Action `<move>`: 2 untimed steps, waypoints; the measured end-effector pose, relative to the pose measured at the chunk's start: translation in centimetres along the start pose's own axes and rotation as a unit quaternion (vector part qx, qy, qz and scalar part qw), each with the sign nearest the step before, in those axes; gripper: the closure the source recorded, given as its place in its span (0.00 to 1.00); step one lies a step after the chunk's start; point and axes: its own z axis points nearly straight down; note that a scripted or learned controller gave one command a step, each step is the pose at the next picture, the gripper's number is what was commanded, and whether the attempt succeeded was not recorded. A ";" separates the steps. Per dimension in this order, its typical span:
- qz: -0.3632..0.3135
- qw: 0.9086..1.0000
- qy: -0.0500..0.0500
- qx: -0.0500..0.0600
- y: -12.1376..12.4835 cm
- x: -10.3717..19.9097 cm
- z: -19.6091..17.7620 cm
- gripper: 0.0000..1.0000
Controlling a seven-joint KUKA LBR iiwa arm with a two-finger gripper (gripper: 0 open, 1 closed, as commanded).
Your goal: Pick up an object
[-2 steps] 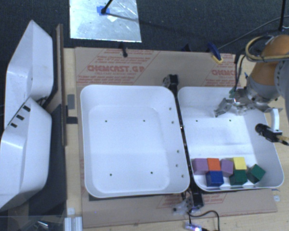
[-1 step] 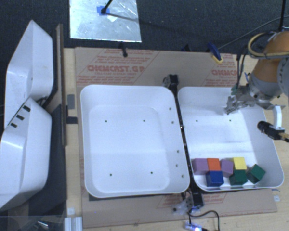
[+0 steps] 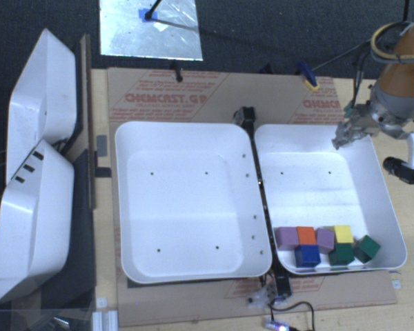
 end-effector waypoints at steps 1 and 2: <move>0.000 1.000 0.000 0.001 0.6 0.8 -5.0 1.00; 0.000 1.000 0.000 0.001 0.7 1.5 -9.6 1.00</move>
